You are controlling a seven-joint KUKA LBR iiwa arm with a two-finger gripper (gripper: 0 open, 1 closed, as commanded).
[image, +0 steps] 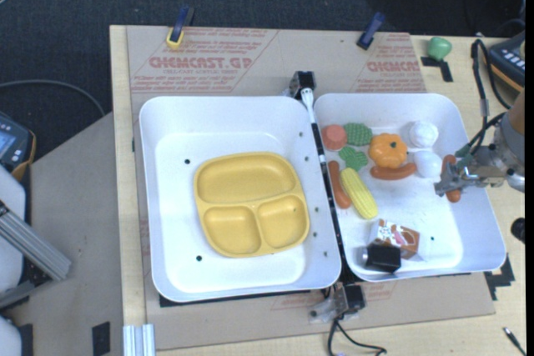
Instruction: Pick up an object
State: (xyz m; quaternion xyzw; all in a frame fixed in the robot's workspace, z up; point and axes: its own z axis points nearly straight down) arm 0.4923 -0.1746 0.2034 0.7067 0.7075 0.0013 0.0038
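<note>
Over the right bin [467, 250], near its right wall, the claw [451, 182] hangs low with a small orange-brown thing [453, 194] just under it, but I cannot tell if this thing is really held or how the claw stands. Nearest candidates are the white ball [426, 163], just to its left, and the pumpkin [388, 151] beyond; both look light, hard and smooth, so I think a grip across the middle is safest. Corn [360, 193] lies further left, and a yellow tray [249, 203] sits in the left bin [163, 179].
</note>
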